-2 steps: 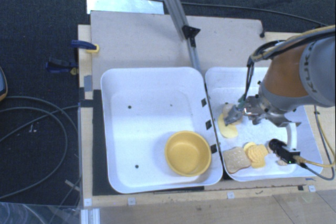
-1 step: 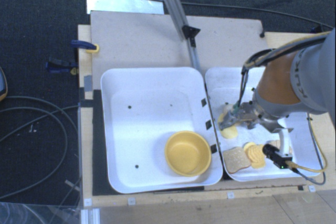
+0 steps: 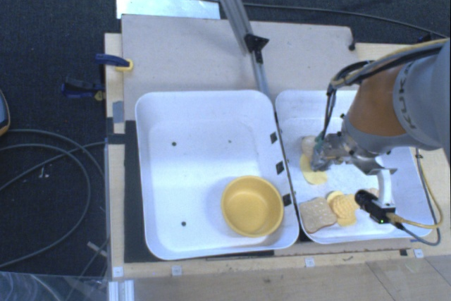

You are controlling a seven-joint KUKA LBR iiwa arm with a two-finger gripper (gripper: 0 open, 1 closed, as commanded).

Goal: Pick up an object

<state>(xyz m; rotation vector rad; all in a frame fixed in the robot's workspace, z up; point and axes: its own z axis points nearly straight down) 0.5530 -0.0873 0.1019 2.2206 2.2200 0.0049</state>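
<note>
Claw: the claw (image 3: 318, 160) is down low in the right bin (image 3: 296, 106), right at its left side, pressed in among the small food pieces. How far its jaws stand apart I cannot tell, the wrist hides them from above.
Arm: the grey arm (image 3: 394, 106) sweeps in from the right, orange band above the wrist, bent over so the tool points nearly straight down. That looks like a top-down pick.
Likely target: a flat pale yellow piece (image 3: 313, 177) lies right under and just below the claw, and a small cream lump (image 3: 308, 144) pokes out just above it. Which of the two the claw is after, I cannot say, and nothing is visibly gripped.
Other pickables: a bread slice (image 3: 317, 214) and a round yellow cracker (image 3: 342, 206) lie touching each other near the front edge, clear of the claw.
Left bin: the left bin (image 3: 197, 116) holds a yellow bowl (image 3: 252, 205) in its front right corner, well apart from the action.
Worktop: both bins sit side by side on the worktop (image 3: 211, 46), so either one stays within reach.
Judgement: task not done yet; with thin flat pieces, a slip looks likely.
</note>
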